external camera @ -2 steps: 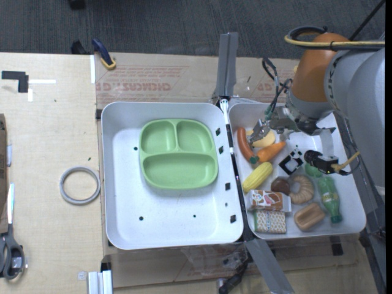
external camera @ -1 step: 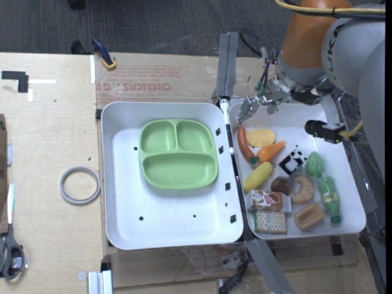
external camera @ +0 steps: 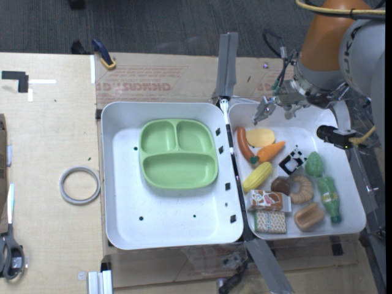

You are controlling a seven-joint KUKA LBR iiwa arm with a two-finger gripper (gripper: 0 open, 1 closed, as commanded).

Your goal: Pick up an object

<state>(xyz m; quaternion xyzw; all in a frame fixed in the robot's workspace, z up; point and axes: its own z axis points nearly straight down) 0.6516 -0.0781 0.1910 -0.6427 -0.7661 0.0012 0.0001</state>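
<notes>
The right bin (external camera: 343, 141) holds several toy foods: a red sausage (external camera: 244, 143), a yellow-orange slice (external camera: 261, 137), a carrot (external camera: 270, 152), a corn cob (external camera: 257, 176), a black-and-white cube (external camera: 293, 160), broccoli (external camera: 314, 164), a green bottle (external camera: 329, 198), a donut (external camera: 301, 189), a snack packet (external camera: 267, 201), a wafer (external camera: 270, 222) and a bread roll (external camera: 308, 216). My gripper (external camera: 277, 108) hangs over the bin's far edge, just beyond the yellow-orange slice. Its fingers are spread open with nothing between them.
The left bin (external camera: 116, 182) bears a green divided plate (external camera: 179, 154). A tape ring (external camera: 80, 184) and scissors (external camera: 11, 253) lie on the bench at the left. A metal post (external camera: 228, 66) rises between the bins at the back.
</notes>
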